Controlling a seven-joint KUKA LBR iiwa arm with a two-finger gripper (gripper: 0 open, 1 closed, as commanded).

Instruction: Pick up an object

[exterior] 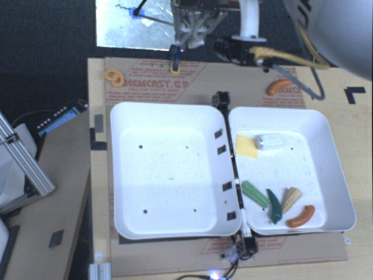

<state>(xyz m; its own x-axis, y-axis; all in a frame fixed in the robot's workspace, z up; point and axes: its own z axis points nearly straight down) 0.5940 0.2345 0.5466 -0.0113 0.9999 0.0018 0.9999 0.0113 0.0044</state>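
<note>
**Gripper up at the top edge, objects sit in the right bin**

You've got the two-finger gripper [192, 37] high at the top of the camera view, above the far side of the cardboard sheet [157, 83] and well apart from both bins. Whether that claw is released or clenched you cannot tell here, it's blurred against the shiny silver panel [125, 16] behind it. Nothing visible in it.

Your pick candidates all lie in the right shallow white bin [335, 174]:
- flat yellow square cheese-like slice [246, 147], near the bin's left wall
- small pale grey-white block [269, 140], touching the slice's upper right corner
- light green pod-shaped piece [255, 193], lying at a slant near the lower left
- dark green curved pepper-like piece [274, 206], just right of the pod, about touching it
- tan ridged cone [291, 199], just beside the dark green piece
- orange sausage-shaped piece [301, 216], near the bin's front rim, just below the cone

Left shallow white bin [169, 168] sits side by side with the right one, rims touching along the middle.

Outside the bins, on the cardboard: an orange pretzel-shaped ring [115, 77] at the far left corner, a second orange sausage-shaped piece [278, 87] beyond the right bin, and a small yellow-and-blue clip [175, 60] just under the gripper
</note>
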